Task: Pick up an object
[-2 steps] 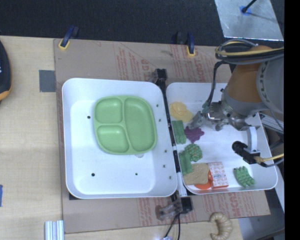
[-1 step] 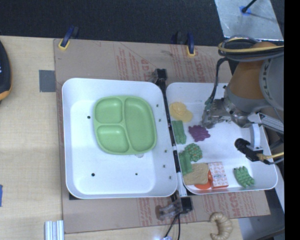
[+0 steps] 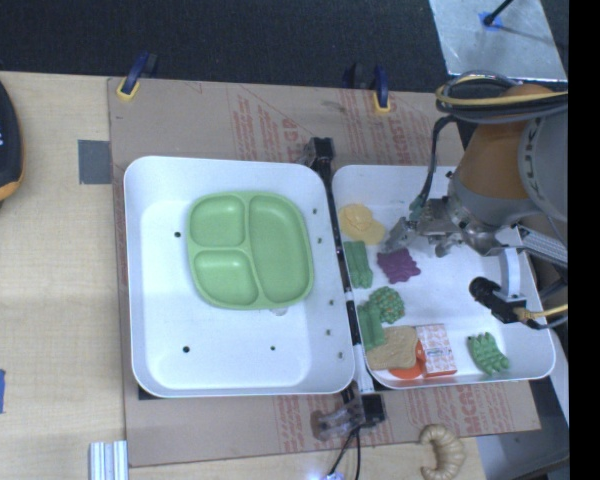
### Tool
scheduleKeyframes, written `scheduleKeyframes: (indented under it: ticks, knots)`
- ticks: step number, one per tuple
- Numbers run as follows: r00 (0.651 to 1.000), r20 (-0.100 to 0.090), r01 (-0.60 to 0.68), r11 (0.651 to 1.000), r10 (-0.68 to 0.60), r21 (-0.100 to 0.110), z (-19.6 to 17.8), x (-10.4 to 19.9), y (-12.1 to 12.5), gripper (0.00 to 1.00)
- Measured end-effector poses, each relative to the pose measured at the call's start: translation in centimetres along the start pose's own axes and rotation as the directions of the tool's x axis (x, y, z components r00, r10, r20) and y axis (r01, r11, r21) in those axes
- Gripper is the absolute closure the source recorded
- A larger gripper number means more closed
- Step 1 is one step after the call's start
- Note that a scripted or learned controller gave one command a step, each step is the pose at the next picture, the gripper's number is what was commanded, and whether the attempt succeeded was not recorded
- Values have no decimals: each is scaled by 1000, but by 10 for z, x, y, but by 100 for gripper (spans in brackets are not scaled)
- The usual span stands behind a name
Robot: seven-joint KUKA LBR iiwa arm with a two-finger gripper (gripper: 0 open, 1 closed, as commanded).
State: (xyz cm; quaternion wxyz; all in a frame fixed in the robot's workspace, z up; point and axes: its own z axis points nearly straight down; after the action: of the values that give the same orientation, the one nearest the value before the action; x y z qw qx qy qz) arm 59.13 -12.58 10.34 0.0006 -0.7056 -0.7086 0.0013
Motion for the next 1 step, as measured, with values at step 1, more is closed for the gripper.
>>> scheduleKeyframes:
  ticks: [1]
  knots:
    - [1000,-2,-1,1000,1,7,13,7,-42,0]
